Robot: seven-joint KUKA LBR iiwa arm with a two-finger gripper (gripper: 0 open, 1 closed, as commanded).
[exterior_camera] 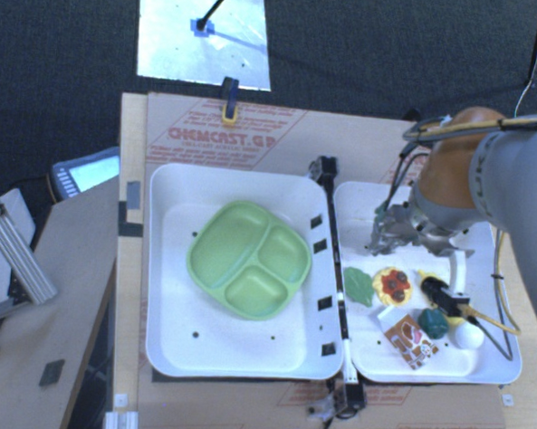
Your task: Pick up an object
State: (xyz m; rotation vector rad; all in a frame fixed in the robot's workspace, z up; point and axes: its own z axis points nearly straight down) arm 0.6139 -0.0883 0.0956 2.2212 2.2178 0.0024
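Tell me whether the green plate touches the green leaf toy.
Apart. The camera view shows the green plate in the left bin and the leaf toy in the right bin, past the divider.

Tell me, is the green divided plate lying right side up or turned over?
Right side up: the green divided plate lies in the left bin, its three hollow compartments facing up.

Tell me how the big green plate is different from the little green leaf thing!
The green plate is far bigger than the green leaf. The plate is pale lime green; the leaf is darker. The plate has three compartments, while the leaf looks flat with a jagged edge. The plate lies alone in the left bin; the leaf sits in the right bin beside other small toys. Both are green and lie flat.
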